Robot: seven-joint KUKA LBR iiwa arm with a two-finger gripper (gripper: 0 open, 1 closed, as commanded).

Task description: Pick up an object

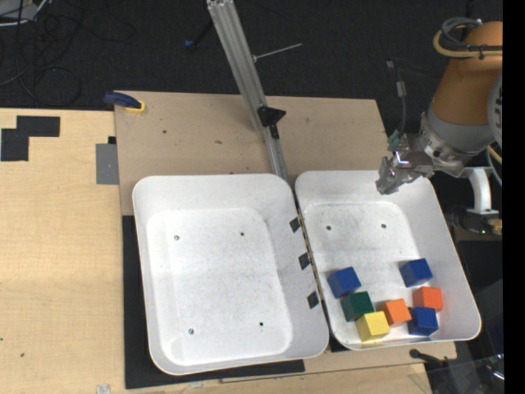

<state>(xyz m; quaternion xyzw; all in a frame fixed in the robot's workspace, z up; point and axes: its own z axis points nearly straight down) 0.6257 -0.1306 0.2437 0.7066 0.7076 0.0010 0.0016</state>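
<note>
Several small blocks lie in the near part of the right bin (369, 220): a blue block (344, 281), a dark green block (357, 304), a yellow block (373, 325), an orange block (397, 310), a red-orange block (428, 298) and two more blue blocks (416, 271) (423, 320). My gripper (392, 177) hangs over the bin's far right corner, well away from the blocks, with nothing visibly held.
The left bin (217, 269) sits beside the right one, with black clips (300, 257) along the shared edge. A slanted aluminium rail (246, 72) rises behind the bins. A blue-and-yellow clamp (125, 102) lies at the bench's far left corner.
</note>
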